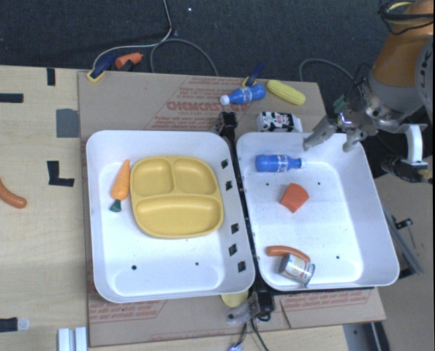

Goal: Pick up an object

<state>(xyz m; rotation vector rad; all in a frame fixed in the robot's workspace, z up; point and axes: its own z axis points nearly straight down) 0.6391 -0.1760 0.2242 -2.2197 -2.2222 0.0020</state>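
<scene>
Far left of the pincer (333, 134), a yellow divided plate (176, 197) and an orange carrot (120, 180) lie in the left bin (159, 280). Nearer, down-left of it in the right bin (363, 218), lie a blue bottle (278, 164), an orange block (294, 197), a sausage (285, 251) and a tin can (297, 270). The pincer hangs over that bin's top right corner, prongs spread, gripping nothing.

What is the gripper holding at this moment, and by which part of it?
Nothing is held. The gripper hangs open over the far right corner of the right bin, with nothing between its fingers. The blue bottle lies apart from it in the bin.

Yellow tray (177, 196), orange carrot (120, 181), blue bottle (277, 164), white bins (159, 280).
</scene>
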